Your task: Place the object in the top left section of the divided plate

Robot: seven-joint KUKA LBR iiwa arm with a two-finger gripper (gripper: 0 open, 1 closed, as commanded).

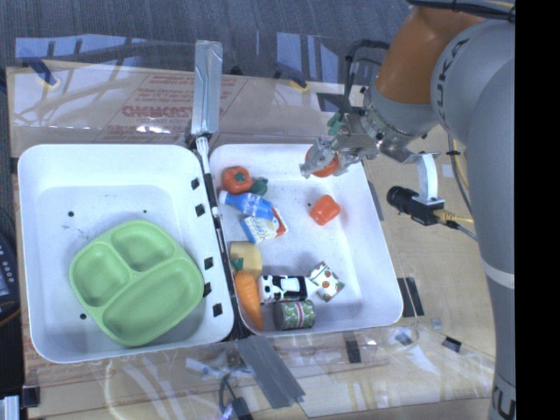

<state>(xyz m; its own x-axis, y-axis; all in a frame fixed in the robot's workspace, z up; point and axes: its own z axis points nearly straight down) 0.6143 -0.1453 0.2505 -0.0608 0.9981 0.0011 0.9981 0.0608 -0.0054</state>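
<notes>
A light green divided plate (86, 309) lies in the left bin, with two small sections at its upper left and one large section at its lower right. My gripper (320, 164) hangs over the far right part of the right bin. A small orange-red object (326, 170) shows between its fingers, lifted above the bin floor. The gripper is shut on that object, which the fingers partly hide.
Loose in the right bin (372, 261) are a tomato (236, 179), a blue and white packet (259, 218), an orange piece (325, 209), a yellow block (246, 256), a carrot (248, 299), a cow-patterned item (284, 285), a can (297, 315) and a dotted cube (325, 281). A metal divider (206, 94) separates the bins.
</notes>
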